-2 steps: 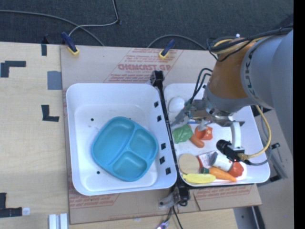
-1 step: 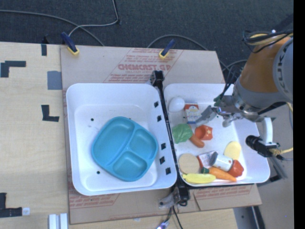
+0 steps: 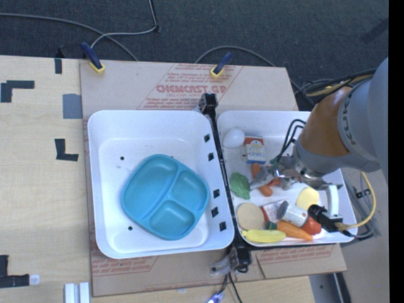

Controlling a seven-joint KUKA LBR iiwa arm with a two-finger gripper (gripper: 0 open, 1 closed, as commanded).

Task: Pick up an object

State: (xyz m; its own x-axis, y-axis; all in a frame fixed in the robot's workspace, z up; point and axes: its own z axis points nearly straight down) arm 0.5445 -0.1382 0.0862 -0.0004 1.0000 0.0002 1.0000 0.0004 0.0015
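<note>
The right bin (image 3: pixel 278 120) holds several toy foods: a white egg (image 3: pixel 234 137), a small red and white carton (image 3: pixel 254 149), a green leaf (image 3: pixel 239 185), a tan round piece (image 3: pixel 250 216), a yellow banana (image 3: pixel 265 235), a carrot (image 3: pixel 294 230) and a yellow lemon (image 3: pixel 307 198). My gripper (image 3: pixel 276 178) is low in the middle of this bin, over small orange and red pieces (image 3: pixel 267 190), just right of the leaf. The wrist hides what lies under it.
A blue divided plate (image 3: pixel 165 196) lies in the left bin (image 3: pixel 104 169). The dividing rim with black clips (image 3: pixel 216 163) runs between the bins. Cables loop around the wrist at the right bin's right wall (image 3: pixel 344 223).
</note>
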